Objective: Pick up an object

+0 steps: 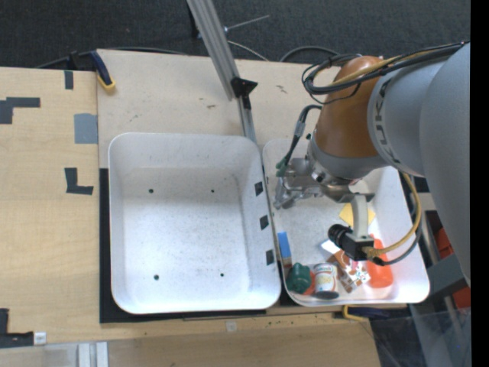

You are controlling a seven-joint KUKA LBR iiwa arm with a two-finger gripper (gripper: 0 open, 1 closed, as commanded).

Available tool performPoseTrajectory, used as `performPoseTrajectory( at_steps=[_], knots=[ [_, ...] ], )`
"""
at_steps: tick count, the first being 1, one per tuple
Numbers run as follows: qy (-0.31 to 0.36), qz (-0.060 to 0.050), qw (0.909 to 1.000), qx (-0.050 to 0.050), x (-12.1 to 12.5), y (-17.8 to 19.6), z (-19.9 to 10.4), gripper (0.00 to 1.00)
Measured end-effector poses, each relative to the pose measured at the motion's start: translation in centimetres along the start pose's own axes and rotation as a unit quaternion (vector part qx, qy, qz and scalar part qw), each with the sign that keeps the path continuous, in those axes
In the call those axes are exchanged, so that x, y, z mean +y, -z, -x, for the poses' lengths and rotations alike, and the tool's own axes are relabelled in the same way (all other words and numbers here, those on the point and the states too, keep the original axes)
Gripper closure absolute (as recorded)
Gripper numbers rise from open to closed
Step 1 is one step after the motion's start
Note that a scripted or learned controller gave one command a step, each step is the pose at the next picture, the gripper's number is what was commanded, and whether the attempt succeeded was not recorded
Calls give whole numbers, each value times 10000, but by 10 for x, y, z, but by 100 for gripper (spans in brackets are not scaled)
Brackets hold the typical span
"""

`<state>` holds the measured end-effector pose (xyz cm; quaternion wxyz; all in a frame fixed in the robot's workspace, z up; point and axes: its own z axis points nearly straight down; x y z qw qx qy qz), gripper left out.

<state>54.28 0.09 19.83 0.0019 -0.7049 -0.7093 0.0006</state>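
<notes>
My gripper (pixel 287 193) hangs low over the left part of the right white bin (pixel 412 281), near the wall it shares with the left bin. The orange-banded wrist (pixel 348 121) covers the bin's far half. A small blue block (pixel 283 245) lies just in front of the gripper. Along the front wall sit a green object (pixel 298 277), a small labelled can (pixel 325 278), a red-and-white packet (pixel 354 272) and an orange object (pixel 380 271). A yellow piece (pixel 359 214) shows to the right of the gripper. Nothing visible sits between the fingers.
The left white bin (pixel 183 220) adjoins the right one. A slanted metal rail (pixel 218 40) comes down from the top to the bins' shared far corner. A blue-and-yellow clamp (pixel 102 71) rests on the bench at the far left.
</notes>
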Motion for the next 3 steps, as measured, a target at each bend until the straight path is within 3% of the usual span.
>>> performPoseTrajectory(
  at_steps=[2,3],
  knots=[
    [6,21,10000,1,-9,36,-91,100],
    [-20,2,10000,-13,-16,33,-97,100]
  ],
)
